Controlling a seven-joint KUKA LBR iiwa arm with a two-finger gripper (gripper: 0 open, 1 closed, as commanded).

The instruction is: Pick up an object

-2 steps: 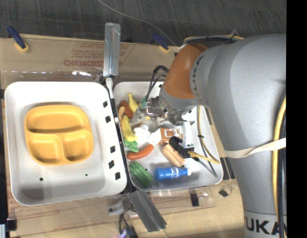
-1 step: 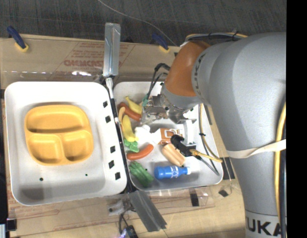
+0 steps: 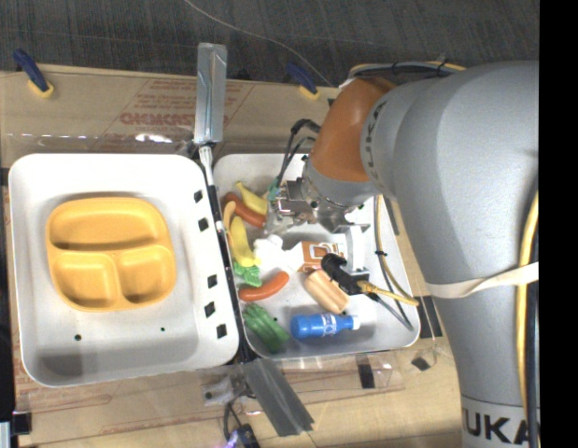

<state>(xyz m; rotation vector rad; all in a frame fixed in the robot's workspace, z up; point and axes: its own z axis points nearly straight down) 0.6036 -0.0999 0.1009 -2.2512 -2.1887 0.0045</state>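
Grey and bulky, the arm (image 3: pixel 475 175) rises closest to the lens and reaches in over the right bin (image 3: pixel 387 336). Its orange band (image 3: pixel 349 143) bends down above the far half, so the wrist hangs over the pile. Whether the jaws are spread or pressed together I cannot tell, since the wrist covers them from above, so I would not count any object as picked up.

Every loose thing lies in this bin, which is plainly why the arm works here. A banana (image 3: pixel 240 241) runs along the edge shared with the left bin (image 3: pixel 27 185). A red sausage (image 3: pixel 263 287) lies nearer the front, and a green vegetable (image 3: pixel 263 325) sits in the front corner on that side. A blue bottle (image 3: pixel 321 325) lies on its side along the front edge, flat and a little apart from its neighbours, so it looks an easy grasp. A bread roll (image 3: pixel 324 290) lies slantwise just behind it.

A white lump (image 3: pixel 268 248), perhaps a toy but too blurred to name, sits just beside the banana and nearest the wrist. I judge it or the banana the likely target, as the wrist hangs right above them. The crowding at that edge could make a grasp slip against the bin wall.

The left bin holds a yellow divided tray (image 3: pixel 109 250) lying flat in its middle, probably a place to drop things. Both bins sit side by side on the table (image 3: pixel 102 101).
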